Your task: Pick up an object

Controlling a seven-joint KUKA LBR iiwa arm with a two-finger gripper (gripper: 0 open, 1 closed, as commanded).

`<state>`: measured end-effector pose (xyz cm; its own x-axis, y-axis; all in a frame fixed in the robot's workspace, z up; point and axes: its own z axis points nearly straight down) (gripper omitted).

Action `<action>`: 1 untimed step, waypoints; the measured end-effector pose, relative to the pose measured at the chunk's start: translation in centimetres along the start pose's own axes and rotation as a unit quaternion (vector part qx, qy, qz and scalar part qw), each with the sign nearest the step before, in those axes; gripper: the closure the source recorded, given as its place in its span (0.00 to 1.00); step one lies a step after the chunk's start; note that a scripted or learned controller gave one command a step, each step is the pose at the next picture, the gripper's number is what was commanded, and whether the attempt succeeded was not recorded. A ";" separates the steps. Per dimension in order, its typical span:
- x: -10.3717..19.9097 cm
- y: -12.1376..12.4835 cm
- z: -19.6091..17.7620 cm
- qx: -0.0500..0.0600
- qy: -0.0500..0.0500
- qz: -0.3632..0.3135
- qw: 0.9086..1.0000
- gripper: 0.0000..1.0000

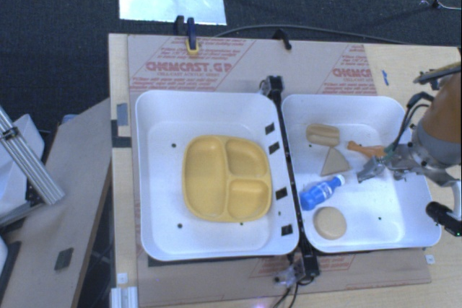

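The right bin [382, 112] holds several small objects. A tan oblong bun [323, 134] lies toward the back, with a beige wedge [333, 162] just in front of it. A blue and white bottle [320, 192] lies on its side near the bin's left wall, and a round tan disc [330, 223] sits at the front. An orange stick [365, 150] lies right of the wedge. My gripper [373, 170] hangs low over the bin's right half, just in front of the orange stick and right of the wedge. Nothing shows as held in it.
The left bin [155, 155] carries a yellow divided plate [227, 178]. A black divider with clips [281, 155] runs between the bins. The grey arm [437, 133] comes in over the right bin's right wall. Clamps stand at the bench's back edge [189, 36].
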<state>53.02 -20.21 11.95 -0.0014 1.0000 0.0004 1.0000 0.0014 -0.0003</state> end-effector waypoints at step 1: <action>-0.1 0.1 -1.2 -0.001 -0.001 0.000 1.000 1.00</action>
<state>53.07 -20.26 13.16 -0.0017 1.0000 -0.0013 1.0000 0.0017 0.0025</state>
